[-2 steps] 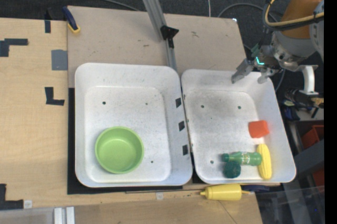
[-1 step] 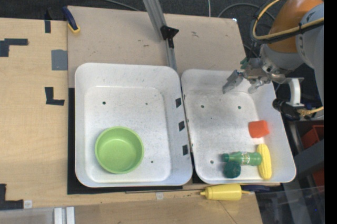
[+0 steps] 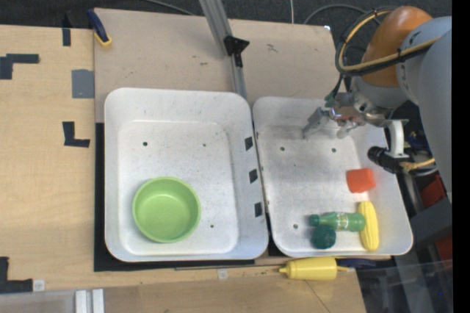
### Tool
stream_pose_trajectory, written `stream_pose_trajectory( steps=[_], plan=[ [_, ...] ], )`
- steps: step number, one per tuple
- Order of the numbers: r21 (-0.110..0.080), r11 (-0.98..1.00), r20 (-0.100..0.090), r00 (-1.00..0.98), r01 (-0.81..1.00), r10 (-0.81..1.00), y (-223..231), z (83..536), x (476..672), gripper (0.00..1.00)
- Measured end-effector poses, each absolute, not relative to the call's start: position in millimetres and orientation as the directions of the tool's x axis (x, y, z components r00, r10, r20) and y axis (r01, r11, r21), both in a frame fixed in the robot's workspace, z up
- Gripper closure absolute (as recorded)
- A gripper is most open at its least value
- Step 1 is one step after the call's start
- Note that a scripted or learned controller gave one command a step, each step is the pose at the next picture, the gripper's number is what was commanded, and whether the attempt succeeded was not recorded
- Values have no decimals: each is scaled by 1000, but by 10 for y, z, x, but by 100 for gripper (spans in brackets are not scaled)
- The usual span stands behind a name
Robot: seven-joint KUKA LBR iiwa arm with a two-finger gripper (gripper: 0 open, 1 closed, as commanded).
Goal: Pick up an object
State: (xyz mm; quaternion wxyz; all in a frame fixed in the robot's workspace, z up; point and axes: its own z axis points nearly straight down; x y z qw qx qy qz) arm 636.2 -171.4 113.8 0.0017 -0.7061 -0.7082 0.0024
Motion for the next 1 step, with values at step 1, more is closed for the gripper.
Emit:
stream_pose_trajectory(
  steps=[1],
  plan=[
    [-5, 3, -1, -3, 1000, 1000, -1704, 865, 6354, 0]
  ],
)
